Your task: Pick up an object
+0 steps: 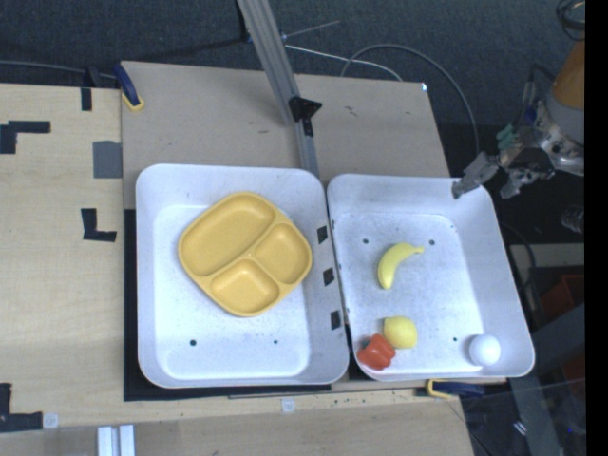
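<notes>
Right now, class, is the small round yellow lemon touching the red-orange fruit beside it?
Touching. The camera view shows the small round yellow lemon pressed against the red-orange fruit, no white bin floor between them.

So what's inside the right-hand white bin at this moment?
The right-hand white bin holds a yellow toy banana, a round yellow lemon-like fruit, a small red-orange piece touching it, and a white ball in the near corner. Nothing there is covered.

Tool [489,172] at the right, nothing between open fingers.
</notes>
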`<state>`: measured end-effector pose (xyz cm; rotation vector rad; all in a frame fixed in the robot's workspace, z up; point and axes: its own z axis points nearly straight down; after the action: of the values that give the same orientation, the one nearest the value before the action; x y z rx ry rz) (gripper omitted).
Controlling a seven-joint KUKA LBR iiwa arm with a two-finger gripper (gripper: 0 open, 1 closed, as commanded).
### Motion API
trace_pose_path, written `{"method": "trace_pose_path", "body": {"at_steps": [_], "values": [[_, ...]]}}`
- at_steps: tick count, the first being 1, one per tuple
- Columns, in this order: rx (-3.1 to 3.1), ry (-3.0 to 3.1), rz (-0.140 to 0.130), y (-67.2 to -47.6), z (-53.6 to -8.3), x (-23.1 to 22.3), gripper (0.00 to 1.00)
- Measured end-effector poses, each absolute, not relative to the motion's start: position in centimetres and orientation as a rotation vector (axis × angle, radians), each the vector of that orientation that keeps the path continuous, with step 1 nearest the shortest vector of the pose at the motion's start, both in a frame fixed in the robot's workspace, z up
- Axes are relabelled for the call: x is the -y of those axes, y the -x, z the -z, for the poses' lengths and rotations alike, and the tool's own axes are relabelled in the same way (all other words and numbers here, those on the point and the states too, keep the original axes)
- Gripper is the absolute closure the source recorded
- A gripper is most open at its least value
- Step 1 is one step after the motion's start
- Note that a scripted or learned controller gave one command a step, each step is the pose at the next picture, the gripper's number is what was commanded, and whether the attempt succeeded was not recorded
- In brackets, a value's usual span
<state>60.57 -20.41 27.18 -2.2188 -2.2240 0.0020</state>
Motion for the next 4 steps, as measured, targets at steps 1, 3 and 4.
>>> {"method": "trace_pose_path", "body": {"at_steps": [1, 3, 4], "values": [[2.224, 2.219, -0.003, -60.6, -27.2, 20.4, 0.0], [2.222, 2.215, -0.007, -61.2, -15.6, 19.6, 0.0], [2.22, 2.214, -0.008, -60.7, -9.4, 18.8, 0.0]]}}
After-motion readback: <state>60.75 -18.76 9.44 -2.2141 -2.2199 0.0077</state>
